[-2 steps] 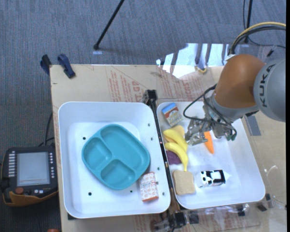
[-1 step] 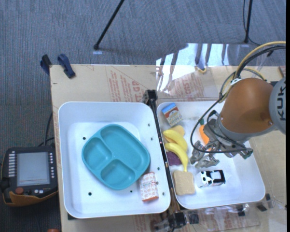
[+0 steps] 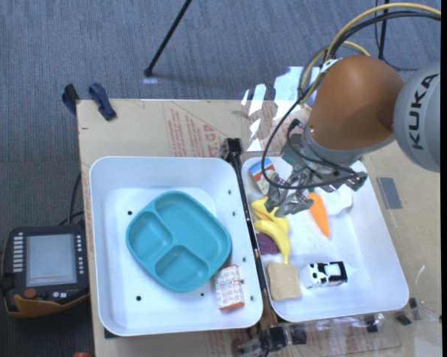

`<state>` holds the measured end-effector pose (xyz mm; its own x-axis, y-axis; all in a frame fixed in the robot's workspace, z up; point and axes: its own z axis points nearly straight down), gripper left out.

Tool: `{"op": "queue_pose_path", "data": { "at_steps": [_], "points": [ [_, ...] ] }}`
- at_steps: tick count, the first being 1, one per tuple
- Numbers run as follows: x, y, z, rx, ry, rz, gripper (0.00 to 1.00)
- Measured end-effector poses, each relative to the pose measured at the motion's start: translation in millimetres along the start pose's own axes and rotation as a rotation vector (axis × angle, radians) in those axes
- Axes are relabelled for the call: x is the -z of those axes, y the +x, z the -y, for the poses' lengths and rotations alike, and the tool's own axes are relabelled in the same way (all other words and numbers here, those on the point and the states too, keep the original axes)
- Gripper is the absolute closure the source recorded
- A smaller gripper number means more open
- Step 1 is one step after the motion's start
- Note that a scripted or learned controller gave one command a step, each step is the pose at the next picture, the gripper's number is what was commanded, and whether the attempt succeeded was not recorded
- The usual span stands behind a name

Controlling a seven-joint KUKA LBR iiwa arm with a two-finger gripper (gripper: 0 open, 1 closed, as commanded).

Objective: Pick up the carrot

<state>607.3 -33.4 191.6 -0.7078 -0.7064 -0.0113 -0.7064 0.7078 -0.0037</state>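
Left bin point(image 3: 104, 222) carries a teal divided plate point(image 3: 178, 240) at centre and a small snack packet point(image 3: 229, 287) by its front right corner. Over the right bin point(image 3: 379, 274), the arm bends down from the right, gripper point(image 3: 291, 199) low beside the banana point(image 3: 274, 225); its fingers seem parted, gripping nothing. The carrot point(image 3: 320, 216) lies just right of them, near the bin's middle.

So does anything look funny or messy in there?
A bit. The small packet lies tilted beside the teal plate in the left bin, while the carrot and other toy foods crowd the right bin.
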Motion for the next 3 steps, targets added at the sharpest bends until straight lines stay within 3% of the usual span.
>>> {"op": "queue_pose_path", "data": {
  "at_steps": [1,2,3],
  "points": [
    [-26,10,62,0.017,-0.006,-0.008,1.0],
    [-105,82,59,0.303,-0.011,-0.008,1.0],
    [-68,37,49,-0.238,-0.002,-0.005,1.0]
  ]
}}
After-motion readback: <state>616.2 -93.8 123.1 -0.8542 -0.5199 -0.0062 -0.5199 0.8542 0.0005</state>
